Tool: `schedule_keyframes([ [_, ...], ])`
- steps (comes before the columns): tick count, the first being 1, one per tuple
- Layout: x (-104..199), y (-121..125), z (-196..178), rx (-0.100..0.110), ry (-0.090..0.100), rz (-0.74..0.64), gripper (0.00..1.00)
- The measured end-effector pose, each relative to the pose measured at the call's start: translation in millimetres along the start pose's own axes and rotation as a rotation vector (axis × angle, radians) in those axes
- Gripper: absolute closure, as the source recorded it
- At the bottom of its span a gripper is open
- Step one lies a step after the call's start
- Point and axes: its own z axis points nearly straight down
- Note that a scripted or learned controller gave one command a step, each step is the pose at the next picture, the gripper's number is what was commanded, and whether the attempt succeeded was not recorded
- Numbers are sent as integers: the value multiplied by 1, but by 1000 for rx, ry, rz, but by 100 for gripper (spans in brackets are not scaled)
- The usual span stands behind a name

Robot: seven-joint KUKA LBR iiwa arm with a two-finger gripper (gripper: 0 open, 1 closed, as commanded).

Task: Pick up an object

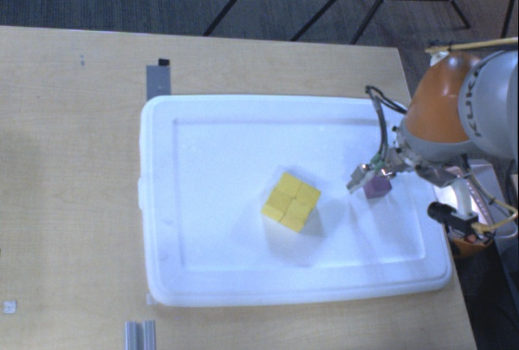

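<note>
The end effector [375, 176] hangs over the right side of the bin [162, 202], gripping a small purple block [377, 186]. A yellow cube [291, 201] lies mid-bin, apart.

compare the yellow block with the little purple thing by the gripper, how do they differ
The yellow block is plainly bigger than the purple object. The yellow block shows seams, like four cubes joined, while the purple object looks like one plain piece. The yellow block lies alone near the middle of the white bin; the purple object sits right at the gripper, toward the bin's right side. Both are inside the same bin.
</note>
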Motion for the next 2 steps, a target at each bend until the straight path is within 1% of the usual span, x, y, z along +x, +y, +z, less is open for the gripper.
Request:
schedule_keyframes([
  [1, 0, 2, -7, 0, 1, -2, 100],
  [2, 44, 19, -99, -1, -2, 142, 100],
])
